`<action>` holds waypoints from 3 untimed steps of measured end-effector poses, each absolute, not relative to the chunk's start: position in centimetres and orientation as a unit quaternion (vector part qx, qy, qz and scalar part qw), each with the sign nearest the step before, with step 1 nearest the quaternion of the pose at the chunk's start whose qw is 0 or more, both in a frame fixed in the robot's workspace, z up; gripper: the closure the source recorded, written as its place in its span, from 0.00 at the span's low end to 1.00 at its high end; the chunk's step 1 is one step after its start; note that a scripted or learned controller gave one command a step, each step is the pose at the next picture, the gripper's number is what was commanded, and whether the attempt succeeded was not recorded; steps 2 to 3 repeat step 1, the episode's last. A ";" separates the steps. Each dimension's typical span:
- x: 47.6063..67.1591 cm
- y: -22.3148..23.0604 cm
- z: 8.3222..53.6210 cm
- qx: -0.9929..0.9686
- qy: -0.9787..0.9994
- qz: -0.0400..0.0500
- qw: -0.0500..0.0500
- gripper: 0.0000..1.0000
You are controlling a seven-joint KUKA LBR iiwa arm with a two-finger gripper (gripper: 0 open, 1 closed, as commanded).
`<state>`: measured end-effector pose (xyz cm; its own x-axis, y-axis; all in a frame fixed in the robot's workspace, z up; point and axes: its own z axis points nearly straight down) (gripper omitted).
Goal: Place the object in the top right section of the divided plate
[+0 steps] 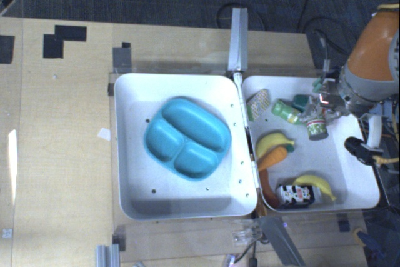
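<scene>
One end effector (320,110) is hovering low in the right white bin (362,197), just above a small green-labelled jar (317,129), seemingly choosing it; its grip state is unreadable. Two yellow bananas (275,142) are lying nearby. One blue divided plastic plate (187,137) is waiting in the left white bin (134,197).

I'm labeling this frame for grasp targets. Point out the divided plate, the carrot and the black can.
divided plate (187,137), camera view, centre ridge.
carrot (272,158), camera view, middle of body.
black can (295,195), camera view, its label.
</scene>
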<state>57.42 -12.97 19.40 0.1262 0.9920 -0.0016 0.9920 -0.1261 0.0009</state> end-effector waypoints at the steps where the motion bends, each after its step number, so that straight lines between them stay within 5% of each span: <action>1: 51.4 -6.2 18.2 0.772 0.636 0.000 0.000 1.00; 3: 51.4 -6.2 18.2 0.772 0.636 0.000 0.000 1.00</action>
